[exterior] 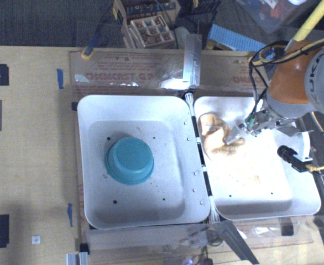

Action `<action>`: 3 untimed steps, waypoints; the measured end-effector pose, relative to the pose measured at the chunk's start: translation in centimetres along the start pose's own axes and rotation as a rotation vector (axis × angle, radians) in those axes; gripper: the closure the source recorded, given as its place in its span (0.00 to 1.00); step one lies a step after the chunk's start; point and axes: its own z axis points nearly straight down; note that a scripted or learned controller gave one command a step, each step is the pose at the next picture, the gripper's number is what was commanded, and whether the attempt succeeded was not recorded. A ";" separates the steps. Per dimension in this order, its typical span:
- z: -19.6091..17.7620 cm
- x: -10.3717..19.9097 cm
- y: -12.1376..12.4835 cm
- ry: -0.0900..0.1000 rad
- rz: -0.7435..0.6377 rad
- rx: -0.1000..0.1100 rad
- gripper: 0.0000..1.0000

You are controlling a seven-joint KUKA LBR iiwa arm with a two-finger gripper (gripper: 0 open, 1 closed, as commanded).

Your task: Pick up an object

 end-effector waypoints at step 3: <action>-8.2 6.0 2.5 -0.002 0.170 -0.002 1.00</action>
